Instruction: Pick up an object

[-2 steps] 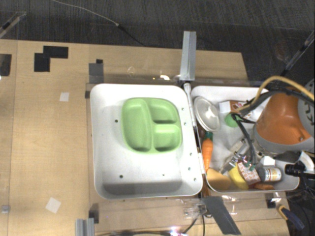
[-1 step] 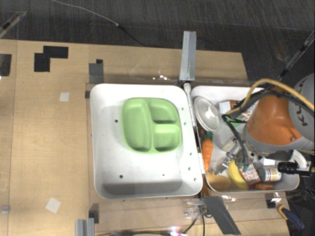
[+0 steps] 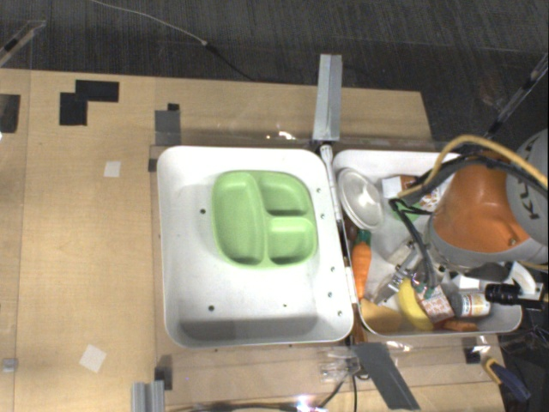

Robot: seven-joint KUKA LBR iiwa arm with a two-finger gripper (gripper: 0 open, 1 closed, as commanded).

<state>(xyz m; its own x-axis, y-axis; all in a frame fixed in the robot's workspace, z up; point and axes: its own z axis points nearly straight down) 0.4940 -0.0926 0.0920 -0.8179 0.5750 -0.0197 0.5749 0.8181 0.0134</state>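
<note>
— What crowds your gripper?
— A metal bowl, carrot and small bottle in the right bin; a green tray fills the left bin.
— And the banana?
— Just below it. Whether it's clenched, you cannot tell.

The right bin holds a jumble of small objects. A shiny metal bowl lies tilted at its upper left corner, open side facing up and left. Below it an orange carrot lies lengthwise along the bin's left wall. A yellow banana rests near the bottom edge, with a small bottle on its side just right of it. A printed packet lies near the top. The left bin carries 1 green divided tray with 3 compartments, lying flat at its centre.
</note>
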